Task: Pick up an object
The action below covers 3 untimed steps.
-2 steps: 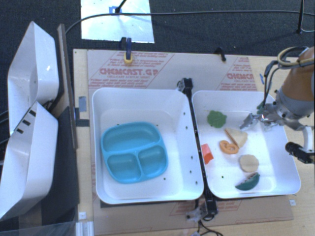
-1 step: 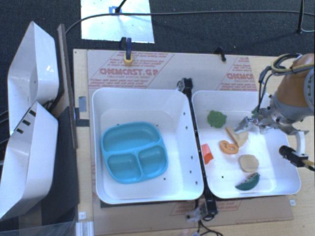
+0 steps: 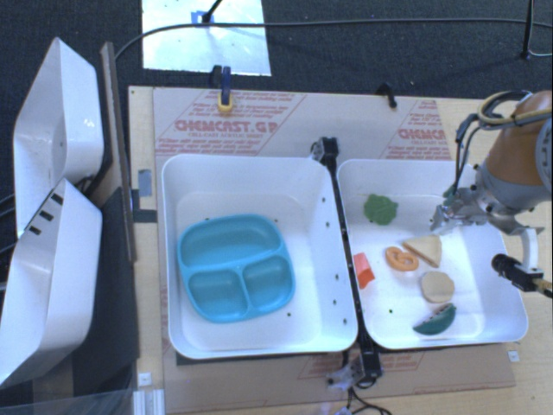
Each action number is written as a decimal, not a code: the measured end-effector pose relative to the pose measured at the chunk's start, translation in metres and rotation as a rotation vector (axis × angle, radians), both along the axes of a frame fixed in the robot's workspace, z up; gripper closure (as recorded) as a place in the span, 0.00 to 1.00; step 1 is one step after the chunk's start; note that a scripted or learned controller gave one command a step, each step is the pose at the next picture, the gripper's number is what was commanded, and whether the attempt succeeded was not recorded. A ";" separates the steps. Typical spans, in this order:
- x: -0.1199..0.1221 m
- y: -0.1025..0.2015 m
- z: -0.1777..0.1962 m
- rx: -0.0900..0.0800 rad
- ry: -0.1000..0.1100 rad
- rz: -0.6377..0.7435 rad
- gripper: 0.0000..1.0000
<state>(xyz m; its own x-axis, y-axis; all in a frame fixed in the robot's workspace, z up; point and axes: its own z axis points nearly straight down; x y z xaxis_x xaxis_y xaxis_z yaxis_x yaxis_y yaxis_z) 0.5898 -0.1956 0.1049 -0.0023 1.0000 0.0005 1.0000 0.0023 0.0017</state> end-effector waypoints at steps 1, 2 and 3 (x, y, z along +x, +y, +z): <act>-0.006 -0.005 0.043 0.000 0.003 -0.002 1.00; 0.000 0.003 0.093 0.000 0.002 0.000 1.00; 0.001 0.003 0.133 0.000 0.003 -0.001 1.00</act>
